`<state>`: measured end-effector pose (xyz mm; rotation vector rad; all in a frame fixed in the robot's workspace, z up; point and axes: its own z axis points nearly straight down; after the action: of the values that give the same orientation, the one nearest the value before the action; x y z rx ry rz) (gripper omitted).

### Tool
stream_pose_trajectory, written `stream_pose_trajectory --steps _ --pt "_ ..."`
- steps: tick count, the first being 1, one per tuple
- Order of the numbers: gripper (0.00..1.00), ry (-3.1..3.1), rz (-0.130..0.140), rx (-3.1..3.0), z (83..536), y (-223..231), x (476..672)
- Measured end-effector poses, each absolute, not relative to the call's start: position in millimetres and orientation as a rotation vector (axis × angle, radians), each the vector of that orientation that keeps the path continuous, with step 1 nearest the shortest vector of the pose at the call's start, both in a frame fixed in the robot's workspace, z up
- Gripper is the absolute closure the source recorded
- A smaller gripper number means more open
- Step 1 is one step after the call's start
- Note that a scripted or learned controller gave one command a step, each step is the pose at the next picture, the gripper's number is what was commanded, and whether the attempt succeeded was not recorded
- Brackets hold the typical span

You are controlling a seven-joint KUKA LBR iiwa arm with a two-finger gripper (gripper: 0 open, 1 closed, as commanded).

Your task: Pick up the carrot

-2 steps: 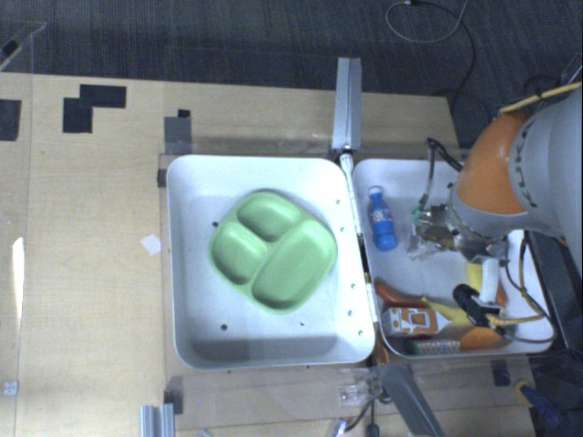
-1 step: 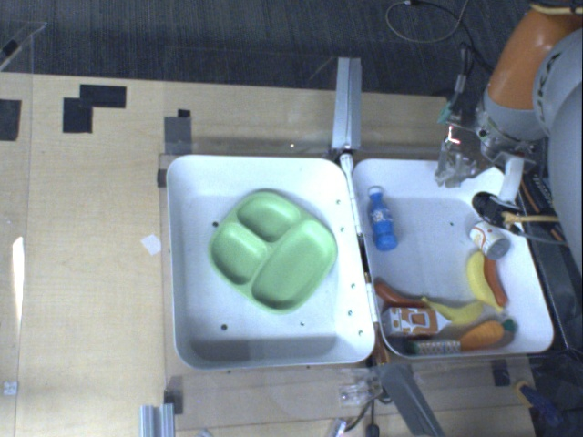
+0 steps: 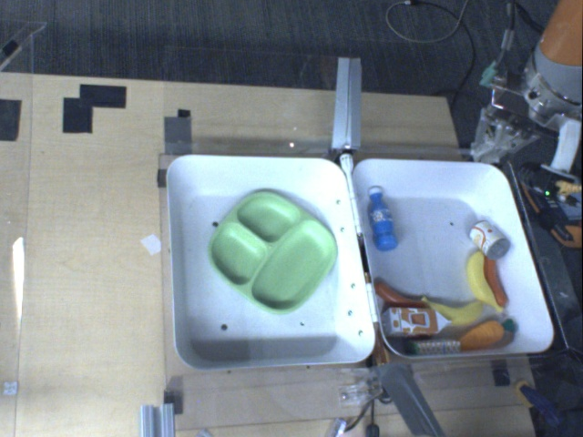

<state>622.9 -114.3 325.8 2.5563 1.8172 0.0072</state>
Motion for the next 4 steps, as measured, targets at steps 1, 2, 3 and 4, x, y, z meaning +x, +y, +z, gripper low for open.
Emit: stream_pose_trajectory --steps 1,2,3,4 --pt "1.0 1.326 0.004 2.845 338 -66 650.7" --pt "1.0 0.728 0.005 3.054 381 -42 662.0" --pt "1.0 0.318 0.009 3.126 379 -24 657.2" --pt "1.0 0.318 0.006 3.127 355 38 651.2"
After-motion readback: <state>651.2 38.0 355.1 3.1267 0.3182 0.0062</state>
